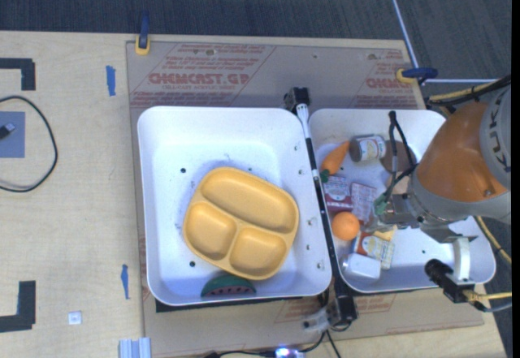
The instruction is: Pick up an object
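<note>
The arm (467,161) runs off the picture at three o'clock and covers much of the right bin (479,263). Its gripper (388,214) is buried among the packets (345,196), too cluttered to read. At six o'clock of the yellow plate (241,222), a watermelon slice (227,286) peeks out, half hidden under the rim. The small jar (368,148) has a blurred label.

A yellow divided plate (240,221) lies in a white bin (162,186); an orange ball (345,225) is nearby.
</note>
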`<state>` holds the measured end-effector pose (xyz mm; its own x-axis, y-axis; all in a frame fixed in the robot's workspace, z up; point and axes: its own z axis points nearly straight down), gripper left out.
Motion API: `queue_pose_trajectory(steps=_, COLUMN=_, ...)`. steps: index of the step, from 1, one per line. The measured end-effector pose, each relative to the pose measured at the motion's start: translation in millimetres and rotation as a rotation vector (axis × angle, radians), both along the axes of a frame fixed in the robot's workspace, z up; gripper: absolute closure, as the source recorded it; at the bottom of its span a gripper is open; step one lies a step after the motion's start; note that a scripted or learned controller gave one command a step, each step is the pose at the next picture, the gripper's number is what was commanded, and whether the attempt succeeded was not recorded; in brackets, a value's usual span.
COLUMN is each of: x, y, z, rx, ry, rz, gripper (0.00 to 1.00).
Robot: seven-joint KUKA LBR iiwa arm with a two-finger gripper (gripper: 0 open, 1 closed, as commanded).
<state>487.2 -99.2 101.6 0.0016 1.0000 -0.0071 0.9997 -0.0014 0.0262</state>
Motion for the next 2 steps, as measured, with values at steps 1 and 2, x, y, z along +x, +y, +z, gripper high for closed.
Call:
queue_pose_trajectory(steps=1, x=73.3, y=84.6, z=83.5, rx=0.008, ry=0.025, rz=0.003, gripper=1.00)
queue_pose_trajectory(steps=2, x=73.0, y=83.9, z=83.3, rx=0.007, ry=0.026, rz=0.003, gripper=0.00)
